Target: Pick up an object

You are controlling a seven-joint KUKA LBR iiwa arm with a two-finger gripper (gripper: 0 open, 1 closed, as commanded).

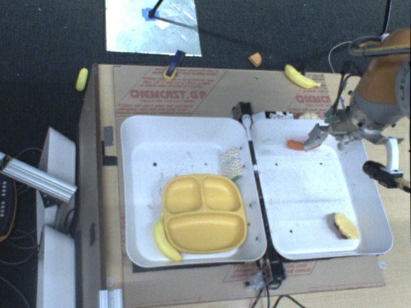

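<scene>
My gripper [329, 138] hangs over the far right part of the right bin [369, 201], its two grey fingers spread open with nothing between them. A small orange piece [295, 145] lies on the bin floor just left of the left fingertip [314, 138], apart from it. A yellow-brown chunk [345, 226] rests near the right bin's front right corner. In the left bin [138, 172] sits a yellow divided plate [204, 212], with a banana [166, 241] against its front left edge and a pale mesh item [232, 162] behind it.
Outside the bins, a second banana [300, 77] and a small orange lump [255, 59] lie beyond the bench's far edge. A yellow piece [81, 79] lies at the far left. A black divider [253, 165] runs between the bins.
</scene>
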